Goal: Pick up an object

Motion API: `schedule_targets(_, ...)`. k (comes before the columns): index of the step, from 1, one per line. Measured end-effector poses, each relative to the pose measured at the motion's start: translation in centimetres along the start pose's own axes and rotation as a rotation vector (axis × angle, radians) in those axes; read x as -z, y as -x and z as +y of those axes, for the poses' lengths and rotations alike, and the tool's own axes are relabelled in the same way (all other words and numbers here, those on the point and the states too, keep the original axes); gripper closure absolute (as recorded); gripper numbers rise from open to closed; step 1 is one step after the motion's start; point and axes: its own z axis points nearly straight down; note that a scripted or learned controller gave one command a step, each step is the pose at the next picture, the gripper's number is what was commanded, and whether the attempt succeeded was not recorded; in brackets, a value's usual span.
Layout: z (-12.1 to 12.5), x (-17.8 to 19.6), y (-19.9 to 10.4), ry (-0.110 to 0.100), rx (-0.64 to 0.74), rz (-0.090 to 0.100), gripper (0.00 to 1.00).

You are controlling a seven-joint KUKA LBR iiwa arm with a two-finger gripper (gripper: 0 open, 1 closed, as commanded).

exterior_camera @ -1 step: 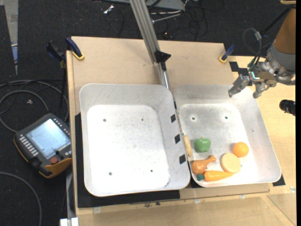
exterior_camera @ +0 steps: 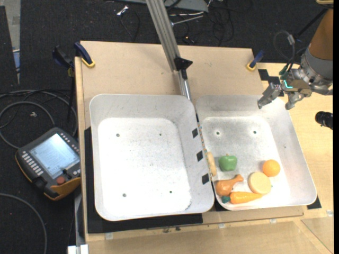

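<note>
Far left, on the dark floor: a grey handheld control pendant with an orange edge and a lit screen [exterior_camera: 51,162], cables looped around it. Next, a pale wooden table [exterior_camera: 135,70], with blue-and-yellow clamps [exterior_camera: 85,54] at its back corners. On the table, a shallow white plastic bin on the left [exterior_camera: 98,142], speckled with dark scuffs. From the top of the view, slanting down to the seam between the bins, a grey metal pole [exterior_camera: 164,28].

Right of the seam, a second shallow white plastic bin [exterior_camera: 238,128], its contents gathered in the near corner: a small tan stick-shaped piece [exterior_camera: 211,163] against the left wall, a green toy pepper [exterior_camera: 228,162], below it a brown toy drumstick [exterior_camera: 229,184], an orange toy carrot [exterior_camera: 246,197] along the near wall, a pale yellow round toy [exterior_camera: 259,183] touching the carrot, and a small orange ball-shaped fruit [exterior_camera: 271,168] just beside that.

Above the right bin's far right corner, the grey two-finger pincer [exterior_camera: 277,98], fingers spread apart with nothing between them, well apart from the toys. Behind it, the arm's grey wrist and orange band [exterior_camera: 322,44], entering from the right edge. Dark floor and loose cables beyond the table.
</note>
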Motion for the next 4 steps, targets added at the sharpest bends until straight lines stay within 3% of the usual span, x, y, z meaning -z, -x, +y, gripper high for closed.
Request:
schedule_targets(1, -0.5, -6.3, -0.4, -0.004, -0.002, 0.001, 0.00)
schedule_targets(3, -1.3, -15.4, -1.3, -0.002, -0.002, 0.001, 0.00)
schedule_targets(4, -1.1, -14.1, -1.3, 0.004, -0.003, 0.000, 1.00)
